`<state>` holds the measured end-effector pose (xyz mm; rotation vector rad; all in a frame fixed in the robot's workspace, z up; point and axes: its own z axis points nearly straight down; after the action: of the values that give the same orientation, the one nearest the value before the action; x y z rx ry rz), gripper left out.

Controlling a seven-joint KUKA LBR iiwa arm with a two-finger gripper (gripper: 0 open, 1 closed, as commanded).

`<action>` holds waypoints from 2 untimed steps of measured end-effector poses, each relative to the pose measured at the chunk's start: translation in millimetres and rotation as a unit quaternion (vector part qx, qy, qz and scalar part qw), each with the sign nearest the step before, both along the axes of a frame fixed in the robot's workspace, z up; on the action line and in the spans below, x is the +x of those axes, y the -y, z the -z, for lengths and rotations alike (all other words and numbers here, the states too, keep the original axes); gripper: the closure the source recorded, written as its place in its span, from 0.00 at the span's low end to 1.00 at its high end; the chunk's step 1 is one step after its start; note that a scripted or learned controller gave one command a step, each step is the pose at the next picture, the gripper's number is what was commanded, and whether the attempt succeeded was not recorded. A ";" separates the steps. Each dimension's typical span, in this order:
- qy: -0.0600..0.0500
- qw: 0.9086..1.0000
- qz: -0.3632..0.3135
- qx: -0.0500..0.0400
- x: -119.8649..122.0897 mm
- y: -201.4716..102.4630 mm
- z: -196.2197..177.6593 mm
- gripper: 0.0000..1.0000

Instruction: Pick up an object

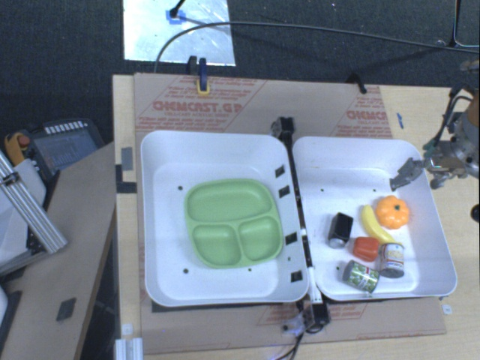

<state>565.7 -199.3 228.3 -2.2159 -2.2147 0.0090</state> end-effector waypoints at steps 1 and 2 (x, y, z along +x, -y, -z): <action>0.006 1.000 -0.002 -0.001 2.7 -0.8 -6.8 0.00; 0.004 1.000 -0.001 -0.001 8.7 1.2 53.6 0.00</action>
<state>574.4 -200.5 174.6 -2.2186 -2.2215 0.0018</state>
